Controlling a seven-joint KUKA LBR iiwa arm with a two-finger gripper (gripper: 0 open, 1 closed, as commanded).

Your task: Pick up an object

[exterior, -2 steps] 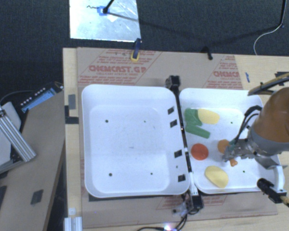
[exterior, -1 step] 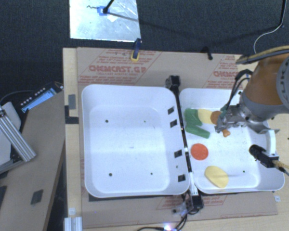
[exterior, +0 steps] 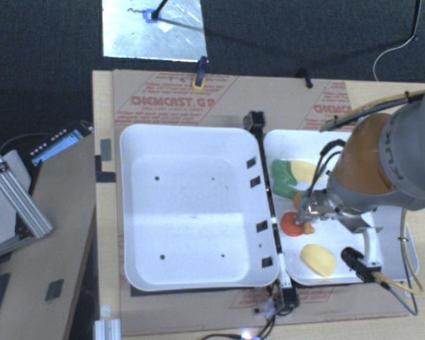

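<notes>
Nearest the camera, a pale yellow oval object (exterior: 318, 258) lies in the right-hand white bin (exterior: 393, 275), just below the gripper (exterior: 304, 217), which hangs directly over a round red-orange object (exterior: 291, 224), its grip state impossible to tell from here.

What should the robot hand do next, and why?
Probably go a little lower and pinch the red object. The gripper sits right over its edge in the right bin, but nothing shows between its fingers. The yellow object and the green object lie farther off.
</notes>
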